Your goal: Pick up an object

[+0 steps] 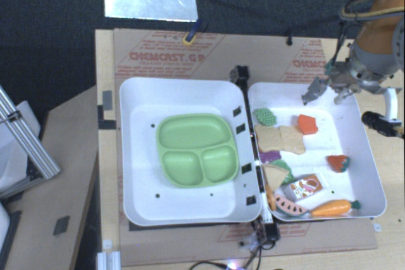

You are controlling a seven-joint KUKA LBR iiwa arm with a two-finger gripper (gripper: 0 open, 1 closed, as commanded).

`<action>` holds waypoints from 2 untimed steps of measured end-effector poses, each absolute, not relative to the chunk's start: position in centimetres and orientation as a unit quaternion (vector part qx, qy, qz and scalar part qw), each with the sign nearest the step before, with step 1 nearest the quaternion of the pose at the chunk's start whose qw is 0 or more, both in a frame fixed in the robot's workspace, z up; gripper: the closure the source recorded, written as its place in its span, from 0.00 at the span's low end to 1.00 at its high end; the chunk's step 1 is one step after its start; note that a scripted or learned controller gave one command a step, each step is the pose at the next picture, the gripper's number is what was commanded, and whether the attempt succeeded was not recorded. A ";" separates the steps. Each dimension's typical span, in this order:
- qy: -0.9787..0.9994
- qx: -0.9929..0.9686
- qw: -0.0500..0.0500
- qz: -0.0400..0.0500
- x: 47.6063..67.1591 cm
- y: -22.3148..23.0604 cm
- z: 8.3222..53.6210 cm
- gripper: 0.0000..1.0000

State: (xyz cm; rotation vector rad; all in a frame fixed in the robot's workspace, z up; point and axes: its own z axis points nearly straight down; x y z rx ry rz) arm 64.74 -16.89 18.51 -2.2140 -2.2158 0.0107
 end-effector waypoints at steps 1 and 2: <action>-0.708 -0.706 -0.001 0.000 65.0 -16.8 19.4 0.00; -0.709 -0.705 -0.001 0.000 65.5 -16.9 15.3 0.00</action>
